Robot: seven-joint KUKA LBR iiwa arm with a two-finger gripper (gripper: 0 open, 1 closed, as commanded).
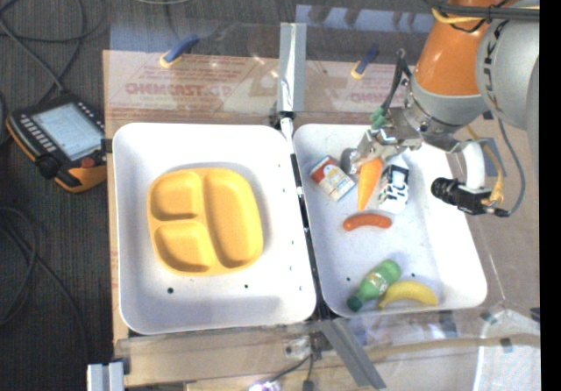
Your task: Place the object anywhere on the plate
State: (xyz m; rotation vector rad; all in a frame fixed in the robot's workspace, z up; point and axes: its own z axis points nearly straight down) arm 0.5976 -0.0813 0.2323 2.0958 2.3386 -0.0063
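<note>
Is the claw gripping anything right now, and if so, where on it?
Cannot tell. The claw sits at the top end of the carrot in the right bin, but a hold is not visible.

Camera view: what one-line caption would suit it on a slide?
A grey-and-orange arm lowers its tool over a carrot in the right bin, beside a yellow plate.

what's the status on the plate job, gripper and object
Gripper low in right bin, at orange toy carrot; grasp unclear. Yellow sectioned plate in left bin holds no item. Small red-white carton close beside carrot.
</note>
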